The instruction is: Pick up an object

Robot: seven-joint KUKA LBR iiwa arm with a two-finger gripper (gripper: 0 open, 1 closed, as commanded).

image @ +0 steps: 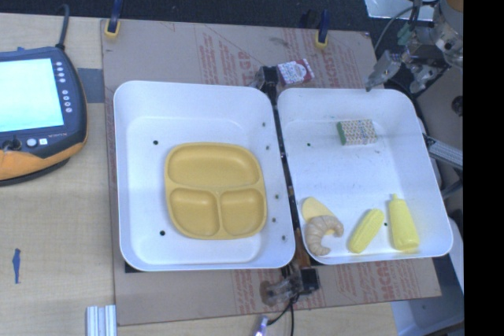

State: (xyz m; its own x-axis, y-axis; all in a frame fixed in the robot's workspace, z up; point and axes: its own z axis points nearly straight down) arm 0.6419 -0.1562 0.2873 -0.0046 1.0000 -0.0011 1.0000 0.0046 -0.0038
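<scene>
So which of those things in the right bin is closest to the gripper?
The speckled sponge, alone near the bin's far side below the gripper; the yellow food toys lie along the near edge.

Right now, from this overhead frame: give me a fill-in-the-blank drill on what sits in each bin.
1. The yellow divided tray lies in the ____ bin.
2. The tray has ____ compartments.
3. The corn cob lies between the croissant and the yellow ____.
4. The speckled sponge lies in the right bin, toward its ____ wall.

Missing words: left; three; bottle; far
</scene>
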